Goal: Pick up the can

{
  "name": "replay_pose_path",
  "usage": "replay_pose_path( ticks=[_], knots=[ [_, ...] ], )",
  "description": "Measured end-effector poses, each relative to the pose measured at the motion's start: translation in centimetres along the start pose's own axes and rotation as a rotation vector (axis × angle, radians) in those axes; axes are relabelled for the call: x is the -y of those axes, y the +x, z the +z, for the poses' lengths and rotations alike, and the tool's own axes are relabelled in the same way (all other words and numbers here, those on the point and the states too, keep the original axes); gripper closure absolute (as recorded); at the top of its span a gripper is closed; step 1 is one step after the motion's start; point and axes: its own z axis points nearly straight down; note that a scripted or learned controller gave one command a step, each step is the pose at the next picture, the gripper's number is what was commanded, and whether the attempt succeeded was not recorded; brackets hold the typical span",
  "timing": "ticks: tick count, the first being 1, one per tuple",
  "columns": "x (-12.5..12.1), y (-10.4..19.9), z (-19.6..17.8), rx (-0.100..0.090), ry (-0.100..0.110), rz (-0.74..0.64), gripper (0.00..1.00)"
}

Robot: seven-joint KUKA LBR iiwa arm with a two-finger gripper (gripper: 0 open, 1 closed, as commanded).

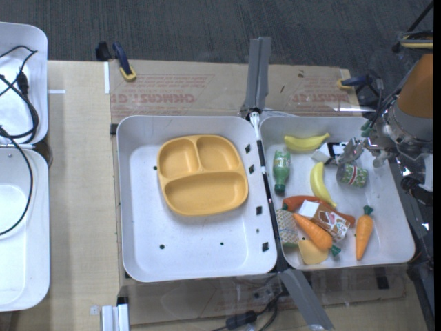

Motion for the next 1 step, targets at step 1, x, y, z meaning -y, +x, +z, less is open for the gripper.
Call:
replay_pose_path(
  ticks=[1],
  knots=[
    [0.63,0.64,5.00,-0.001,0.000,0.003,0.00]
  ],
)
